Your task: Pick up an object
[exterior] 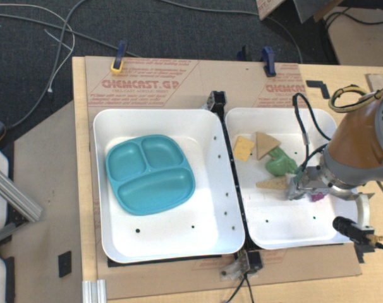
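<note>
We see the claw (297, 188) low in the right bin (273, 232), at the end of the grey arm (359, 147) that reaches in from the right, but we cannot tell how it stands, since the view is too small and cluttered there. Its tip sits just beside a tan wedge (272, 184) lying flat on the bin floor, and a small purple piece (317, 196) shows right behind it. Just above the wedge we find a green object (280, 163), touching a tan triangular piece (265, 144), with a yellow block (243, 148) near the bin's left wall. In the left bin (115, 238) a teal divided plate (151, 173) lies flat, well apart from the claw, and both bins rest on the desk (153, 81)
</note>
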Tool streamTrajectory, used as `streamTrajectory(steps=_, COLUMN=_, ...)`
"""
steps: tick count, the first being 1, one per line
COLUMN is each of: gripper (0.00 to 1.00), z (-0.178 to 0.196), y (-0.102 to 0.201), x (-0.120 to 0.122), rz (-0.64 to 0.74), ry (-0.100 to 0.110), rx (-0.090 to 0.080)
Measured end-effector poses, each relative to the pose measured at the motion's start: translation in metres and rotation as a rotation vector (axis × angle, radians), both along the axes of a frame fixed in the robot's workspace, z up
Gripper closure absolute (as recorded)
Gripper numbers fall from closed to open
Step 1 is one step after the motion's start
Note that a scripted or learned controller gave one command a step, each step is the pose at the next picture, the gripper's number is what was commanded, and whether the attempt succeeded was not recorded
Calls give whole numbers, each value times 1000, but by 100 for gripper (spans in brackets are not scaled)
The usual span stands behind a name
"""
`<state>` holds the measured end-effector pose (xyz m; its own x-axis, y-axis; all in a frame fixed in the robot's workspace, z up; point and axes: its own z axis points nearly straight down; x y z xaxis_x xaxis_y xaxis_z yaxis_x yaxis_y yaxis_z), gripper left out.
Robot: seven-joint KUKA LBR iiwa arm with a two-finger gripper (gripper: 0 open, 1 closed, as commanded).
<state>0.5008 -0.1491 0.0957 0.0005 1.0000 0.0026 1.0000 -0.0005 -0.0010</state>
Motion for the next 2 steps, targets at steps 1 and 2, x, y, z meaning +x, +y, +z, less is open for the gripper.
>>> streamTrajectory(steps=1, gripper=100, z=48, y=-7, x=-4, rz=-1, ry=-6, rx=-4)
streamTrajectory(steps=2, gripper=100, z=98, y=-16, x=-9, rz=0, ry=-7, rx=-5)
